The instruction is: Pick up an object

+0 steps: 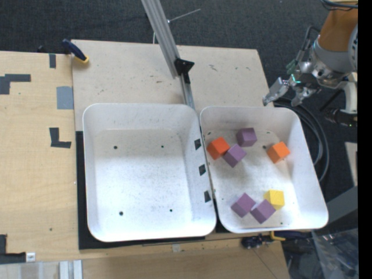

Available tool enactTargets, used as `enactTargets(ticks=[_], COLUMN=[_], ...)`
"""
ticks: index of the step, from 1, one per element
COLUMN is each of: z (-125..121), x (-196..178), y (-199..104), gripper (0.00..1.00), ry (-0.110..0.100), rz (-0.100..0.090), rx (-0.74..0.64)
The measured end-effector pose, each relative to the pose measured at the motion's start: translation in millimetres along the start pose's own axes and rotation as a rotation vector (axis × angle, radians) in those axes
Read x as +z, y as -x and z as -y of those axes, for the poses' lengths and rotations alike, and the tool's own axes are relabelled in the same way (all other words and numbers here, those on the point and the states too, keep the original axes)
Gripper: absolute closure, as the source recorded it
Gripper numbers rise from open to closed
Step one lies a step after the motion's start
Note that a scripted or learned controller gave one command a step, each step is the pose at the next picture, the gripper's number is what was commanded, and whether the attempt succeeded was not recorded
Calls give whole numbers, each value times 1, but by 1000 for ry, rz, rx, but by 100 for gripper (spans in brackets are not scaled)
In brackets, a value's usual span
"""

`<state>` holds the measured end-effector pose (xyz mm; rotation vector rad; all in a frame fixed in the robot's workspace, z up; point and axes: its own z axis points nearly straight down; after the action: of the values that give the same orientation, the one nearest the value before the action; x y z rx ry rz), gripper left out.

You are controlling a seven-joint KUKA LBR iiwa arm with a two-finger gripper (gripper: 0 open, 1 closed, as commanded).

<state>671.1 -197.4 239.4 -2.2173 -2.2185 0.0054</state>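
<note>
My gripper (286, 93) hangs above the back right corner of the right bin (302, 133), open, with nothing between its fingers. Inside that bin lie several small cubes. Two orange cubes (218, 147) (278, 151) sit toward the back, with two purple cubes (246, 136) (235, 154) between them. Near the front, a yellow cube (275, 199) rests beside two more purple cubes (243, 204) (263, 211). The closest cube to the gripper is the right orange one, well below and in front of it.
The left bin (93, 156) lies beside the right one. A slanted metal bar (160, 25) runs from the top down to the bins' shared wall. Black cables (325, 150) hang off the bench's right side. A blue and yellow clamp (75, 50) sits at the back left.
</note>
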Motion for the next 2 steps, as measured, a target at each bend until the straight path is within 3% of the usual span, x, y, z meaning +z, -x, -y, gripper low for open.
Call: enactTargets(ticks=[1, 2], z=[-1, 1], x=[-4, 40], y=[0, -1], gripper=[0, 0], ry=[5, 1], rz=[3, 2], rx=[-1, -1])
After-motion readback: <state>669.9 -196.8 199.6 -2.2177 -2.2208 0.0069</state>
